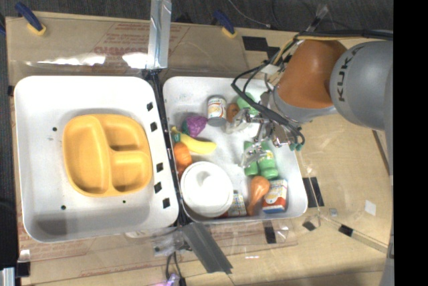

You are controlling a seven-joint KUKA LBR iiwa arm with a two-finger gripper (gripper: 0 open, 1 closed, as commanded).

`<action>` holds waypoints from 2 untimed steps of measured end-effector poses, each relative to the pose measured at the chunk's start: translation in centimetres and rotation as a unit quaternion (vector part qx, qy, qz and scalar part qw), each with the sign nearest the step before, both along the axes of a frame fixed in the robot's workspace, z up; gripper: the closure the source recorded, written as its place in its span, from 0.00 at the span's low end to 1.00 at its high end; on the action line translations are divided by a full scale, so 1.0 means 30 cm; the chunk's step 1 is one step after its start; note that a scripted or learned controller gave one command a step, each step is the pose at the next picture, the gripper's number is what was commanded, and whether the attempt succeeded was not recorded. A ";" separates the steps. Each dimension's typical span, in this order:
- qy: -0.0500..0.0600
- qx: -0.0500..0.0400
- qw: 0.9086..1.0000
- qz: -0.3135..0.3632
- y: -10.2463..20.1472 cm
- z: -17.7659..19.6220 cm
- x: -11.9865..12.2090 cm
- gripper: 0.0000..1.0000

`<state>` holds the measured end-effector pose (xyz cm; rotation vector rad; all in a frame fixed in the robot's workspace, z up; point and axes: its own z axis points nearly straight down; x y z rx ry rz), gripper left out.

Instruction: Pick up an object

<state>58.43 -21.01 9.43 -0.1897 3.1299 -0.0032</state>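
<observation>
We note the gripper (257, 144) low in the right bin (175, 87), near its right wall, over a green object (266, 163); whether it is apart or together we cannot tell. The green piece looks like light, rigid, glossy plastic, likely slippery; we judge a hold across its narrow sides safest. Nearby lie a smooth curved banana (196, 144), an orange carrot (257, 192), a small can (216, 108) and a round white bowl (205, 188). A moulded yellow tray (107, 152) sits mid-left bin (33, 211).

Right bin (175, 87) crowded: white bowl (206, 188), banana (195, 144), cartons. Left bin (27, 144) open around yellow tray (107, 152).
</observation>
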 end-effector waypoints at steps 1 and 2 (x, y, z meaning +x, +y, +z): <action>-0.002 -0.001 1.000 0.003 0.005 0.038 0.007 1.00; -0.002 -0.001 1.000 0.003 0.005 0.037 0.006 0.00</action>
